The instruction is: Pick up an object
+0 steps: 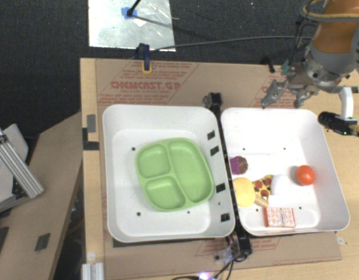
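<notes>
Grey hand (286, 95) hangs open and unladen above right bin's (325, 156) far rim; orange ball (305, 175) inside.

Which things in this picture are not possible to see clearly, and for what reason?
- Arm, camera view: cut off by the top edge above its orange band.
- Gripper, camera view: small and dark, so the state of its jaws is unclear.
- White object, camera view: blends into the white right bin; its kind is unclear.
- Patterned item, camera view: partly hidden between the yellow object and the white object.
</notes>
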`<state>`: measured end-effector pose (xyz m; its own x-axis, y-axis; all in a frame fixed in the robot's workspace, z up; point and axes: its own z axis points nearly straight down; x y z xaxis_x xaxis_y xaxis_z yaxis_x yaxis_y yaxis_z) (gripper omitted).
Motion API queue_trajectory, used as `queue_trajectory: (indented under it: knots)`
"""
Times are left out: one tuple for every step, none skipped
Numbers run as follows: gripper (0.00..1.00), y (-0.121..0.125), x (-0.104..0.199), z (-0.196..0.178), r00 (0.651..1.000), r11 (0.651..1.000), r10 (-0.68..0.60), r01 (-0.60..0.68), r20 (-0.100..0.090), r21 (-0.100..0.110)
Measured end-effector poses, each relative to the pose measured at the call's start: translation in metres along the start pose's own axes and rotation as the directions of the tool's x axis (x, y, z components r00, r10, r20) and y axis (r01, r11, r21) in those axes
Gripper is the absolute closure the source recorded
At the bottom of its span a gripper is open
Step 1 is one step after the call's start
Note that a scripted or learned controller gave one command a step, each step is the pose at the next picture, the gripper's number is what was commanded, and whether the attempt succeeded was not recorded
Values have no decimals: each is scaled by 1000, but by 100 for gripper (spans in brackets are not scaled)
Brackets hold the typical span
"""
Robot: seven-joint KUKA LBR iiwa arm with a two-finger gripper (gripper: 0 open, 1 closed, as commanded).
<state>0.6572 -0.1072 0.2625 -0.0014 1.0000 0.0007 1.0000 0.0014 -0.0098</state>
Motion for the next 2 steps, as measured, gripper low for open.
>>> queue_trajectory:
  knots:
    - [0,2,0,-7,1000,1000,-2,2,1,-11]
    - [0,-7,-1,41,1000,1000,0,0,1,-9]
